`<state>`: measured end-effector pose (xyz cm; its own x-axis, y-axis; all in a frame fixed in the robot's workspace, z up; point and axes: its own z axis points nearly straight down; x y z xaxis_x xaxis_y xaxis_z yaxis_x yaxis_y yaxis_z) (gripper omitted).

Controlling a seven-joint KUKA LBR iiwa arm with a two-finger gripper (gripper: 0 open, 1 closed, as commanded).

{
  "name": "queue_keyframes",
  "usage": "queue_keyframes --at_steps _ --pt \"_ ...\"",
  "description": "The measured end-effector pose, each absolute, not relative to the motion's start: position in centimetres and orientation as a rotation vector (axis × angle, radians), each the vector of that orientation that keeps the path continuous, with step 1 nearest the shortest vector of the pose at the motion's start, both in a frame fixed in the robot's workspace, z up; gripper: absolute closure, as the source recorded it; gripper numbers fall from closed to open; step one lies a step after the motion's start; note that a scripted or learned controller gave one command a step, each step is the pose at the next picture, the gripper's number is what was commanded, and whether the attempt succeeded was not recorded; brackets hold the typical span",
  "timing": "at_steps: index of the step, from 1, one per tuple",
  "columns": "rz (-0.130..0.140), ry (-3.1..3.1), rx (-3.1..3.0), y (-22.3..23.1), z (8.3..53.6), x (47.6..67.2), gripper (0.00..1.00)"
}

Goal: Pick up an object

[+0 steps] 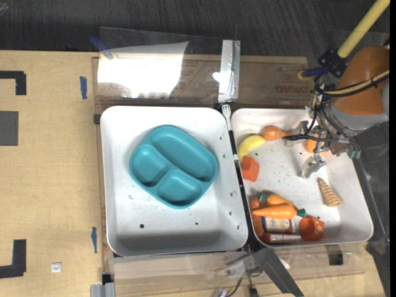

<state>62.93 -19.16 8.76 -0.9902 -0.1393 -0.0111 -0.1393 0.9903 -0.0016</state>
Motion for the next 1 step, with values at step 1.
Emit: queue_keyframes --at_steps 1 --pt "-0.009 3.108 -0.218 -19.22 10.32 63.34 1.00"
